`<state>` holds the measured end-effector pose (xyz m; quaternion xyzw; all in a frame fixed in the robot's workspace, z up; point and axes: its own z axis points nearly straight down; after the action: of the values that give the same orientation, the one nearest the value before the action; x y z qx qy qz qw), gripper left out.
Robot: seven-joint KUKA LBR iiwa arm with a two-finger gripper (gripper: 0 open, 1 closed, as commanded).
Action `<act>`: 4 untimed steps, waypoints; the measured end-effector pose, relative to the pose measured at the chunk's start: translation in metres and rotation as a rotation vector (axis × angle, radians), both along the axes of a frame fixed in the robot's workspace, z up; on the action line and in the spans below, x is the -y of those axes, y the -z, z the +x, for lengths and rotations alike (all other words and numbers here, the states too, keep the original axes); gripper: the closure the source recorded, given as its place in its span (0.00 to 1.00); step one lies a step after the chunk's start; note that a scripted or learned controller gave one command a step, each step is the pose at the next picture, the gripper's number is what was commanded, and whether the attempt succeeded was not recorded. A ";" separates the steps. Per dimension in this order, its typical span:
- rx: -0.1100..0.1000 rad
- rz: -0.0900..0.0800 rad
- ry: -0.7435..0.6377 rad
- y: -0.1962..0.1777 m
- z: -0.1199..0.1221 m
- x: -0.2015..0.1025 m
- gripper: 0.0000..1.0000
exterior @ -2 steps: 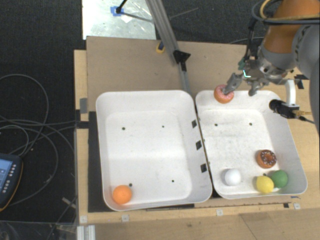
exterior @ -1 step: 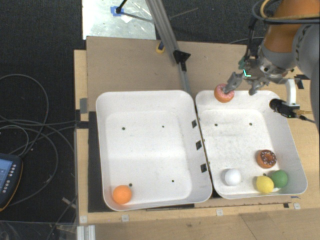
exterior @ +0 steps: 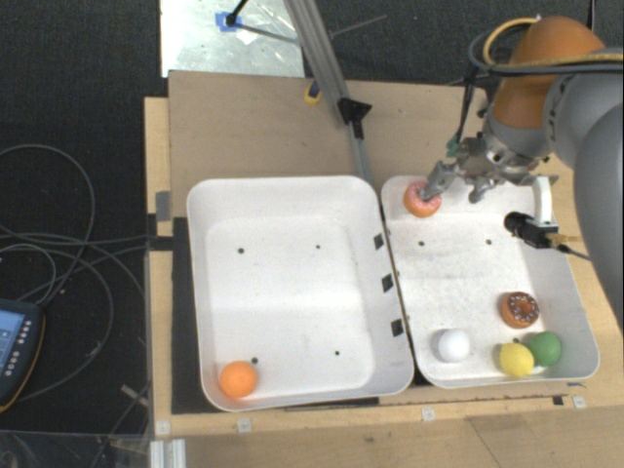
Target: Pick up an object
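Pink doughnut (exterior: pixel 421 201): it lies flat in the far left corner of the right bin (exterior: pixel 468 271), close against the bin's wall.
My gripper (exterior: pixel 454 194): it hangs over that far end of the right bin with its two fingers spread apart, and nothing sits between them.
My fingers: the one nearer the left bin (exterior: pixel 436 181) points down at the upper right side of the pink doughnut. It looks to be touching it, though I cannot tell for sure. The other finger stands to the right over bare bin floor, apart from the doughnut.
My arm: it reaches in from the right of the view, with the orange band (exterior: pixel 546 57) above the wrist.
Chocolate doughnut (exterior: pixel 520 309): it is brown with pale sprinkles and lies near the right wall of the right bin, well apart from my gripper.
White ball (exterior: pixel 451 345): it sits at the near end of the right bin, alone, toward the left bin.
Yellow fruit (exterior: pixel 516 359): it sits in the near right corner of the right bin, touching the green ball (exterior: pixel 545 348) beside it.
Left bin (exterior: pixel 292 291): it holds one orange ball (exterior: pixel 238 379) in its near left corner.
Bench (exterior: pixel 253 125): it is a brown board that carries both bins side by side, with small black clips (exterior: pixel 387 283) along the seam between them.
Grey pole (exterior: pixel 317 37): it slants across the far side of the bench and ends near the far edge, between the two bins.
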<state>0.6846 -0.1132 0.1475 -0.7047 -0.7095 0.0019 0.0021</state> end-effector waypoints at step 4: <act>0.015 -0.002 0.000 -0.081 -0.013 -0.009 1.00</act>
<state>0.6717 -0.1041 0.2288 -0.7048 -0.7094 -0.0029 -0.0038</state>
